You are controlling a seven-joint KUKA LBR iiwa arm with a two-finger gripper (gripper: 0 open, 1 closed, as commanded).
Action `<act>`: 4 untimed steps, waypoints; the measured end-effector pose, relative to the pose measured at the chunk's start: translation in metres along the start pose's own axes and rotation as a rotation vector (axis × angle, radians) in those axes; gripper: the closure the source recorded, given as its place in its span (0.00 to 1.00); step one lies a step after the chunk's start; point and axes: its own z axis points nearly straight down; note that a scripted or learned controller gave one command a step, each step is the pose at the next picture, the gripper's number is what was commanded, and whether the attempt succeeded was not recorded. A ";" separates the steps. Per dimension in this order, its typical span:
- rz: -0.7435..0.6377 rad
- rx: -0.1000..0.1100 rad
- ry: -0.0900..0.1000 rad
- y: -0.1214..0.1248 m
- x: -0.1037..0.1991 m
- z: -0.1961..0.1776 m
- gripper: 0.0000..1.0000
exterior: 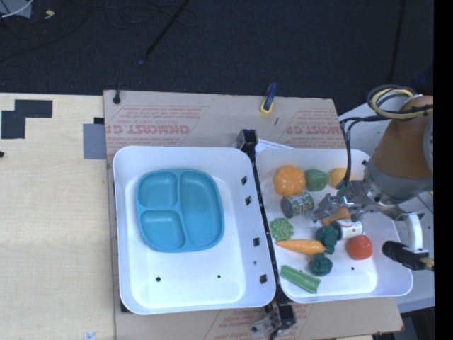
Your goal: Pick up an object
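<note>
Table (49, 211) tan, cardboard sheet (184, 122) under two white bins. Left bin (134, 275) holding blue three-compartment tray (180, 210). Right bin (389, 278) packed with toy food. Grey arm (400, 154) with orange band reaching in from right, gripper (338, 211) low over right bin's middle, among the items; open or closed, cannot tell. Orange pumpkin-like piece (289, 180) at top, green round piece (316, 179) just beside it. Carrot (301, 246) lying crosswise near centre, green pod (300, 278) below it near front wall. Small can (297, 205) just left of gripper. Broccoli (281, 229) beside carrot. Red tomato (359, 247) right of dark green pieces (325, 250).
</note>
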 end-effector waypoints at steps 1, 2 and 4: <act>0.000 -0.003 -0.001 0.003 0.009 0.060 0.00; 0.006 -0.004 -0.001 0.003 0.009 0.067 0.00; 0.009 -0.008 -0.002 0.001 0.007 0.016 1.00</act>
